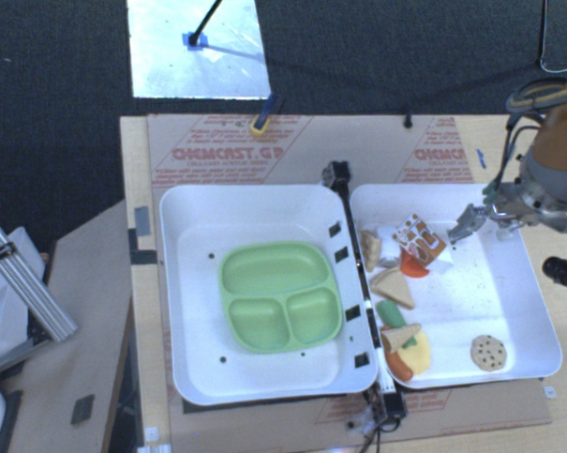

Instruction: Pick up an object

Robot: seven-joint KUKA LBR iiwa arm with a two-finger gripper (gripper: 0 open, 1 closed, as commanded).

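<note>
The right bin (526, 299) holds several toy food pieces. A brown and white checkered piece (419, 236) lies over a red piece (414, 267) near the bin's upper middle. Below them lie a toast triangle (394, 287), a green piece (390, 312) and a yellow and orange piece (408, 351). A chocolate-chip cookie (488, 353) sits alone at the lower right. My gripper (465, 226) hangs over the bin's upper right part, just right of the checkered piece. I see nothing in it.
The left bin (192, 272) holds a green divided plate (277, 296). A beige piece (371, 249) lies against the black divider (353, 265) between the bins. The arm's body (549, 176) comes in over the right bin's top right corner.
</note>
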